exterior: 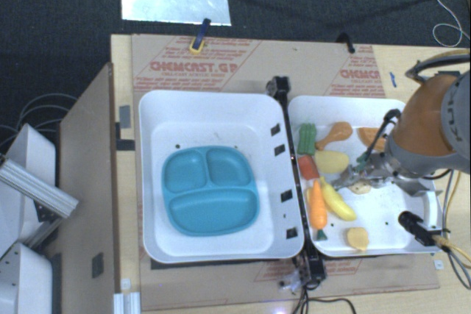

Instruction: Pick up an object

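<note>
Several toy foods lie in the right bin (383, 228). A green vegetable (306, 137), a tan drumstick (337, 133) and an orange piece (369, 136) are at the back. Nearer the middle are a yellow lump (331, 161), a red piece (307, 168), an orange carrot (317, 206) and a yellow banana (337, 201). A small tan piece (358, 237) rests near the front wall. My gripper (356, 177) is low over the middle of this bin, right of the yellow lump and just above the banana's far end. A small pale object (360, 188) lies right under it.
The left bin (158, 158) holds a blue divided plate (210, 189). Black clips line the wall between the two bins (287, 158). The arm's orange band (427, 118) and grey wrist hang over the right bin's right side.
</note>
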Controlling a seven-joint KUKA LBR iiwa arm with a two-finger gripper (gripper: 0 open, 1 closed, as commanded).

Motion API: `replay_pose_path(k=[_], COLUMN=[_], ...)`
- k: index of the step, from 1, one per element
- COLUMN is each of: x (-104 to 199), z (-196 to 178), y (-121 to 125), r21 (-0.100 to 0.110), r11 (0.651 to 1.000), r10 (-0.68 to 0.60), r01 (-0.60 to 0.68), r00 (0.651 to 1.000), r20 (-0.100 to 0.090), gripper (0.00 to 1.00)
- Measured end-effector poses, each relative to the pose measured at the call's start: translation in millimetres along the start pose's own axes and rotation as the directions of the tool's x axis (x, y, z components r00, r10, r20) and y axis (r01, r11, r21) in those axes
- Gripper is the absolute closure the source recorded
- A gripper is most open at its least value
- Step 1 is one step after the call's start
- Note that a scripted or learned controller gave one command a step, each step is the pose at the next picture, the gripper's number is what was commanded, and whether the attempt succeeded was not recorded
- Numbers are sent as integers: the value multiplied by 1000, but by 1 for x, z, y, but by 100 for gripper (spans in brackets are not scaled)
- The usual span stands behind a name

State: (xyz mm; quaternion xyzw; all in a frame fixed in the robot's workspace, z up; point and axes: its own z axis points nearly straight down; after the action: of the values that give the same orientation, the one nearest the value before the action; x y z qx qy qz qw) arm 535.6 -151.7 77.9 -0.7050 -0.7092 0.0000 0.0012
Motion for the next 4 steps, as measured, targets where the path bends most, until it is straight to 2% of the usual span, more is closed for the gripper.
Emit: replay_pose_path(k=[1,2,3,4], x=[-4,106,98,61], z=[-17,-125,-118,-30], y=[2,40,36,59], r21=[-6,-15,-4,2], r11=[1000,1000,1000,1000], r10=[3,-10,3,7], r01=[-3,10,-3,-7], r00=[1000,1000,1000,1000], r20=[2,-1,1,3], gripper=[100,100,0,0])
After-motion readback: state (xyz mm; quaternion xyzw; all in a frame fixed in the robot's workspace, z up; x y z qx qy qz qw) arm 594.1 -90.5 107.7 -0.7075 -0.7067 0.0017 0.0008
